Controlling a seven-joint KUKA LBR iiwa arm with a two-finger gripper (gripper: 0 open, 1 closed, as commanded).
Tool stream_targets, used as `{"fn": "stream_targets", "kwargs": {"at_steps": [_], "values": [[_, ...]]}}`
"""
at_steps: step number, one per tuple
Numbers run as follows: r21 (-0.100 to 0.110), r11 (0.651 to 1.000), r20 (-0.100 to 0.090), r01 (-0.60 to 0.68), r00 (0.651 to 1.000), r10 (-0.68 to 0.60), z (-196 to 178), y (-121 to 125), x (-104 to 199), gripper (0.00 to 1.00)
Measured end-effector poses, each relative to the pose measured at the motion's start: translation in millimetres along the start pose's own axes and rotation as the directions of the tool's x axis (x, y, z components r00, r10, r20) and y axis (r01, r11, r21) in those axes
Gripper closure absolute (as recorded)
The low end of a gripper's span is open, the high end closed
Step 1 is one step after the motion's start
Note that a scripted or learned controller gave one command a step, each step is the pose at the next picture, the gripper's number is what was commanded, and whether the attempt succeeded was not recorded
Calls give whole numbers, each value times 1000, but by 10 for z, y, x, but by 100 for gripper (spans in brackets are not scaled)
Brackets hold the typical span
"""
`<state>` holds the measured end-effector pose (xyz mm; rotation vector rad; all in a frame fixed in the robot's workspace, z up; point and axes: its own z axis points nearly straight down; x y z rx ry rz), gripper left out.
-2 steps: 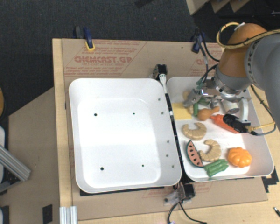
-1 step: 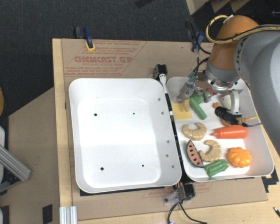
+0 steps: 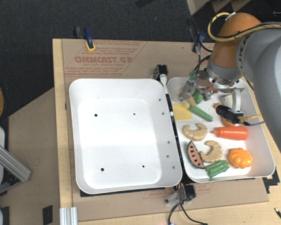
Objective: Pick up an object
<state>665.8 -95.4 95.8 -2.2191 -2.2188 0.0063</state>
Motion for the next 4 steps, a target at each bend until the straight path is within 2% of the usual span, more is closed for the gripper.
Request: {"fn": "stream_targets", "kwargs": {"at_steps": [1, 2, 3, 4], "values": [[-17, 1000, -1, 7, 1000, -7, -966, 28, 627, 100], [-9, 1000, -1, 6, 1000, -6, -1017, 5, 1084, 100], [-14, 1000, -3, 7, 1000, -7, -1828, 5, 1653, 100], [-25, 1000, -5, 9, 1000, -10, -3327, -8, 2401, 100]]}}
